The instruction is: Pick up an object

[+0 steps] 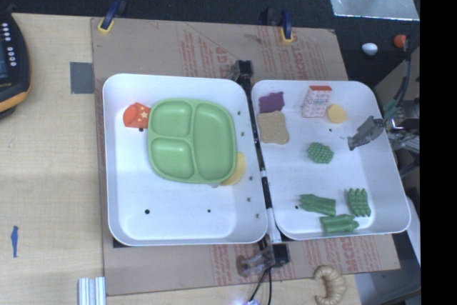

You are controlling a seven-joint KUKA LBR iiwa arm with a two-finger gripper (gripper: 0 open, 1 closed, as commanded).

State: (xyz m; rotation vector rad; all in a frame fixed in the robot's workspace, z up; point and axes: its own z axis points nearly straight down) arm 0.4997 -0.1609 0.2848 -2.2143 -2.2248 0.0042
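The left bin point(114, 175) carries a green divided plate point(192, 140) toward its far side; the plate hides most of a red piece with a yellow star point(135, 115) at its left edge and a yellow disc point(238, 168) at its near right corner. The bin's near half is open white floor.

In the right bin point(385, 175), a purple piece point(270, 101) and a tan slice point(273, 128) lie along the left wall. A small white carton with a red top point(315, 101) sits at the far edge; its print is too small to read. A yellow round piece point(336, 113) lies just beside it. A green knobbly lump point(320, 152) sits mid-bin, and three green ridged pieces point(335, 211) cluster at the near right corner.

The gripper point(365, 132) hangs over the right edge, nothing visibly in it; I cannot tell how far it is parted.
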